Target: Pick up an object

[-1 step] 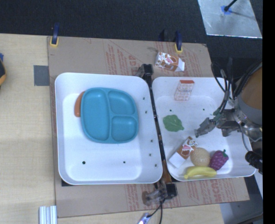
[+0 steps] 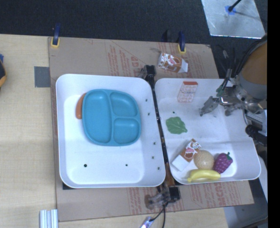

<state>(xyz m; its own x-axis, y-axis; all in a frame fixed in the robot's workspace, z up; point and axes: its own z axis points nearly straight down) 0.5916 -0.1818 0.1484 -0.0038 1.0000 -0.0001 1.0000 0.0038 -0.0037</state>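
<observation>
Green leaf (image 2: 176, 125) lies in the right bin (image 2: 235, 141), left of and below the gripper (image 2: 217, 106), apart from it; fingers look spread, apparently holding nothing.

Grey metal hand (image 2: 219, 106); orange-banded arm (image 2: 255, 65)

The grey arm (image 2: 252, 75) reaches in from the right, its orange band showing. Its gripper (image 2: 219, 107) hangs with fingers spread apart.
</observation>
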